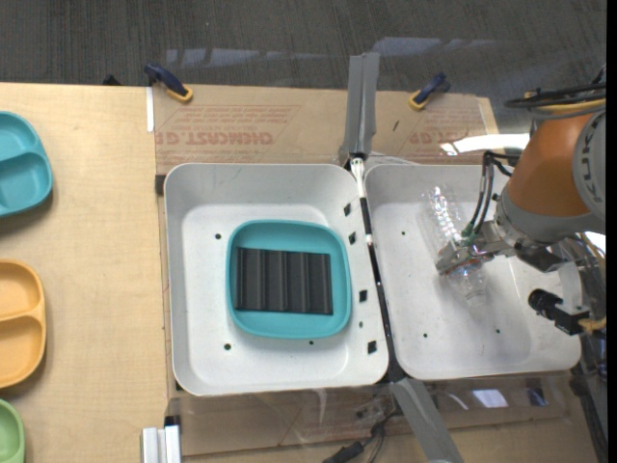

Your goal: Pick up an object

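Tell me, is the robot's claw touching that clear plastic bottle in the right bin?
Cannot tell. In the camera view the gripper overlaps the clear bottle, but the see-through plastic hides any contact or gap.

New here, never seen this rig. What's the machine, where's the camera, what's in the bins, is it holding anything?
It is one picture from a fixed camera above a bench, looking down at a slant. The grey and orange shape at the right is a robot arm; its gripper sits low in the right bin. Under and beside the gripper lies a clear plastic bottle, hard to make out against the white. I cannot tell whether the gripper has hold of it. The left bin holds a teal tray with a dark ribbed insert. On the bench's left edge lie teal, orange and green divided plates.
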Controlling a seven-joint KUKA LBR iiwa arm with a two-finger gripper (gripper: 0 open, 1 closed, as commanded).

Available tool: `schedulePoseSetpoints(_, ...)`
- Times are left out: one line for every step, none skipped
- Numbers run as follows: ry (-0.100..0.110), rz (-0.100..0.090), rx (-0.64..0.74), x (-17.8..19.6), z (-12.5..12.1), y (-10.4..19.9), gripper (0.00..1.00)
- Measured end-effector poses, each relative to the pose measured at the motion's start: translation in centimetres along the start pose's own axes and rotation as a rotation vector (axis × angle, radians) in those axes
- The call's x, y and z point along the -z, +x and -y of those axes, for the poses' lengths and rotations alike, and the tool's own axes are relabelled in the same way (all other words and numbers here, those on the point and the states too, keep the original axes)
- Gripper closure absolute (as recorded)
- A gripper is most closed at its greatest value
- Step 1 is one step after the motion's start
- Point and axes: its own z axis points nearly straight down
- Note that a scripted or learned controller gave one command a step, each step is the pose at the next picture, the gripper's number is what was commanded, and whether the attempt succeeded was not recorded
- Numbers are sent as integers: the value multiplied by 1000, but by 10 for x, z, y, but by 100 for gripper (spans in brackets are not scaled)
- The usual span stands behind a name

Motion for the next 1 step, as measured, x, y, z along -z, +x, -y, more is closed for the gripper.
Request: schedulePoseSetpoints(23,-6,140,87,-63,37,100)
